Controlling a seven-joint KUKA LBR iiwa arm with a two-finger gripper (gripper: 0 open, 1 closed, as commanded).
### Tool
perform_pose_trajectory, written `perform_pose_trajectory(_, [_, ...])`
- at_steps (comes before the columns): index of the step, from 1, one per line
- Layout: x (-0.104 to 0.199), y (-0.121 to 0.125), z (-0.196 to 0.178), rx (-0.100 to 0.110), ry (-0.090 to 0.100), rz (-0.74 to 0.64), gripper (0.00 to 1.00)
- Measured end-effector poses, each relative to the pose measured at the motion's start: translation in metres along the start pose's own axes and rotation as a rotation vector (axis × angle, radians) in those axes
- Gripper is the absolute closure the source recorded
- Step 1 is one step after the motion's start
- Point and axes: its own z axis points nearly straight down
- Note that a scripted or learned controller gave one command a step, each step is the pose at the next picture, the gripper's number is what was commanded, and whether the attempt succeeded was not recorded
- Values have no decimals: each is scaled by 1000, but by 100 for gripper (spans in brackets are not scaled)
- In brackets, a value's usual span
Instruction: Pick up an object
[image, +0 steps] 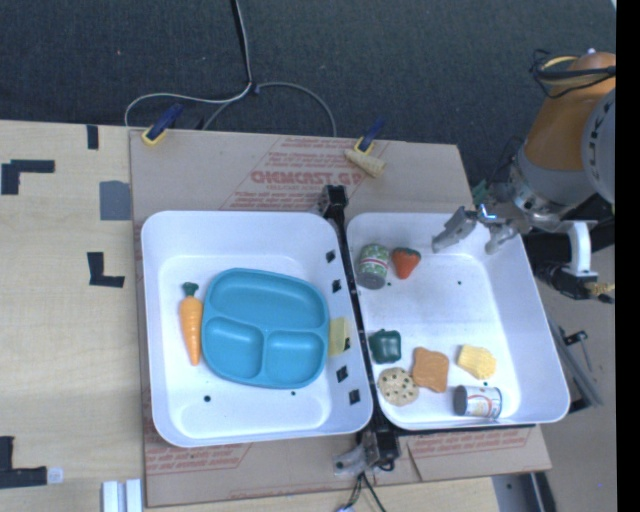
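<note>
My gripper hangs over the back edge of the right bin, its two fingers spread open with nothing between them. In that bin, a small green-labelled can and a red strawberry lie at the back left, just left of the gripper. Toward the front lie a dark green item, a cookie, a slice of toast, a yellow crinkled piece and a can on its side.
The left bin holds a blue divided plate, an orange carrot to its left and a yellow block against its right wall. A black divider joins the bins. Cables and clamps lie behind.
</note>
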Motion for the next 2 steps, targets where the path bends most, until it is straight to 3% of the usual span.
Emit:
perform_pose_trajectory(1, [43,36,82,3,1,-3,0])
perform_pose_trajectory(2, [75,40,117,0,-3,-3,0])
